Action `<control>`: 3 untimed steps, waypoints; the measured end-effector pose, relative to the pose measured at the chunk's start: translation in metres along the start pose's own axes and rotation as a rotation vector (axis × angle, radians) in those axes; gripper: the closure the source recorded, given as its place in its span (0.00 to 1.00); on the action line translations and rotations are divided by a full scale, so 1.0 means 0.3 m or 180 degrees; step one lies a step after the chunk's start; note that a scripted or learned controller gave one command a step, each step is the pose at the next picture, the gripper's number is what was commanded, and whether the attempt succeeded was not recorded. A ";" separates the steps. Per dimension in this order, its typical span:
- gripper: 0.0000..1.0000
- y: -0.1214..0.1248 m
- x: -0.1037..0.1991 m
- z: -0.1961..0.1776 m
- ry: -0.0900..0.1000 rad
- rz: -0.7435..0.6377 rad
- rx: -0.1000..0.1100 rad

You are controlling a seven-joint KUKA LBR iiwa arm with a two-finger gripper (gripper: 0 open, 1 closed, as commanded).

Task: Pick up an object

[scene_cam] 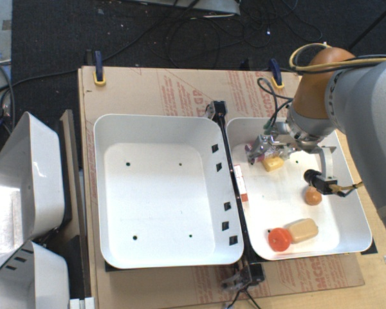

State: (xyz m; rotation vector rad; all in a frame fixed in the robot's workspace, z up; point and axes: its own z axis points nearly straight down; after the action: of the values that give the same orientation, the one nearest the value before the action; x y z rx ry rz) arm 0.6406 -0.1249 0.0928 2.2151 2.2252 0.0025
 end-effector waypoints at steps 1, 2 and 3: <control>1.00 0.000 -0.004 -0.035 -0.0006 -0.0003 -0.0003; 1.00 -0.251 -0.072 -0.001 0.0000 0.0032 0.0016; 1.00 0.004 0.220 -0.358 0.0002 -0.0027 -0.0044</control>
State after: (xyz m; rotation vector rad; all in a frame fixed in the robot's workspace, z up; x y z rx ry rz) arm 0.6413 -0.0590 0.2002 2.1992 2.2279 0.0184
